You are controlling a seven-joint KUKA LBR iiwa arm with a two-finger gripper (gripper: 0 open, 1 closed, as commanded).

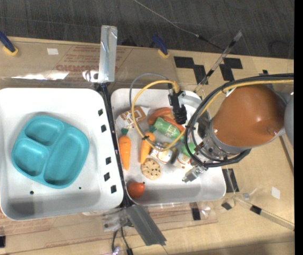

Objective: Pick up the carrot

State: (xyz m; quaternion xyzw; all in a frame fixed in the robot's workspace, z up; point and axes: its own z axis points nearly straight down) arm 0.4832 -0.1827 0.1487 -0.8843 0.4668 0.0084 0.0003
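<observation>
You have two white bins side by side on the bench: the left bin carries a teal divided tray, and the right bin holds a clutter of toy food. The carrot lies in the right bin along its left wall, just beside the divider, with its green top at the far end and its tip pointing toward the near side. A second, shorter orange piece sits just to its right, and near that is a round cookie with dark specks. A red tomato-like ball rests in the near left corner of that bin. A green can lies tilted in the far middle of the pile. The arm, with its orange band, hangs over the right half of this bin, and the gripper is well apart from the carrot; from this angle you cannot tell whether its claw is wide or narrow.
</observation>
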